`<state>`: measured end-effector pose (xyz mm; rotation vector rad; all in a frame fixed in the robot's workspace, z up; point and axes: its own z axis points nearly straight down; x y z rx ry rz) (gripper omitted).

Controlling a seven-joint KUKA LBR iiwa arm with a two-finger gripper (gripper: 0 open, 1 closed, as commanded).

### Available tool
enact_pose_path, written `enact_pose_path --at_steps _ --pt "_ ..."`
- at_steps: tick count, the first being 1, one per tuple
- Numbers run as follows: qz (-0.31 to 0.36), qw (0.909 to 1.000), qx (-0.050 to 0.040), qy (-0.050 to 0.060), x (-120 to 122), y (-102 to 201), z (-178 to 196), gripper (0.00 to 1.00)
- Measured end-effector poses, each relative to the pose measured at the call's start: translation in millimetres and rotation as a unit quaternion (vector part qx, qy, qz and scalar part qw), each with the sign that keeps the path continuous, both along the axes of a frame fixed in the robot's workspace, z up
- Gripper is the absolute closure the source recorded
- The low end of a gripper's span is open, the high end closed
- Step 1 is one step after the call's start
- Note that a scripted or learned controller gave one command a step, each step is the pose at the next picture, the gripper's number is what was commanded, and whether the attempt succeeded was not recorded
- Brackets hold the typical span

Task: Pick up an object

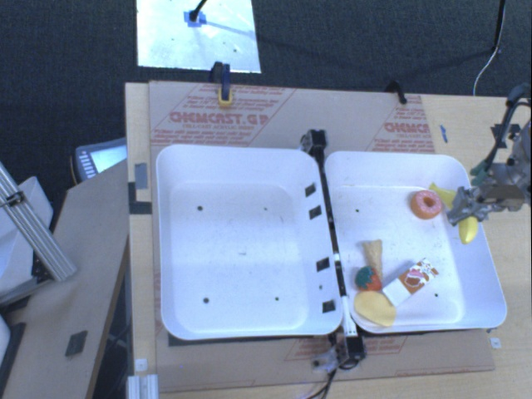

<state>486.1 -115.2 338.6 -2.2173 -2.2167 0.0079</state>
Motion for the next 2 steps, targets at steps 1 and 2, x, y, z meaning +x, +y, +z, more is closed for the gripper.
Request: enact_pose_path --at_steps 1,2 --pt "0.002 1.0000 -0.0018 -0.009 1 -13 76 1.00" --pt "0.000 1.0000 -0.0010 -0.005 1 -26 44 1.00"
